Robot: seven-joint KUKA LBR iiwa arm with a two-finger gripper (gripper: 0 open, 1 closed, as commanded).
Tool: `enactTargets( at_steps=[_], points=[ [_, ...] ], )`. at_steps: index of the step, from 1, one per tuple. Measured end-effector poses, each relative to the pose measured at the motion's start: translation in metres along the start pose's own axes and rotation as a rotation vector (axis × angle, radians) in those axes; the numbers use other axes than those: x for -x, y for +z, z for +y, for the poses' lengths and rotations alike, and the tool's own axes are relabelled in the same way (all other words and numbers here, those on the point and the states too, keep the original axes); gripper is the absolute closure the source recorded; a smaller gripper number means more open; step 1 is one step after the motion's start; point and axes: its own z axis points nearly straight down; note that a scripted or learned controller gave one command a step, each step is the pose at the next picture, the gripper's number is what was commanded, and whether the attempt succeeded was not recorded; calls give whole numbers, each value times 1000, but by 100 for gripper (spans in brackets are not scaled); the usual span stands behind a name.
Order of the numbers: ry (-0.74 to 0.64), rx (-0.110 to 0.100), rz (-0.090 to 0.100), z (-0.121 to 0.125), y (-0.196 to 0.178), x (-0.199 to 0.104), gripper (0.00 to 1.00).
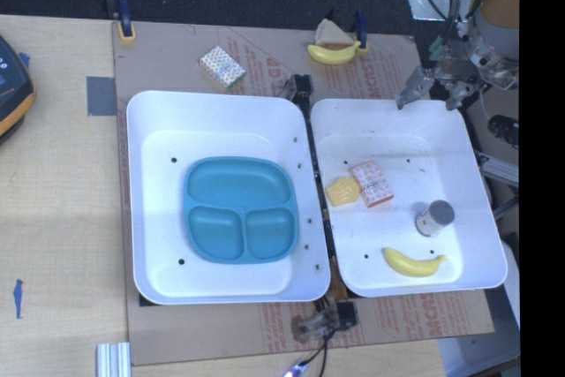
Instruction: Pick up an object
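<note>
The gripper [434, 93] hangs over the right bin's [468, 137] far rim, fingers spread and holding nothing; the can [434, 217] stands well below it.

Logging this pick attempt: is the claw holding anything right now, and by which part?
Nothing is held. The claw hangs open over the top edge of the right white bin, with nothing between its fingers.

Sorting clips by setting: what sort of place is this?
Likely a robotics lab bench: two white bins on clamped cardboard, toy items like a banana, and a gripper above.
</note>
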Motion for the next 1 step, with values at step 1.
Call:
enactTargets(
  at_steps=[1],
  points=[
    [0, -2, 0, -31, 86, -29, 0]
  ],
)
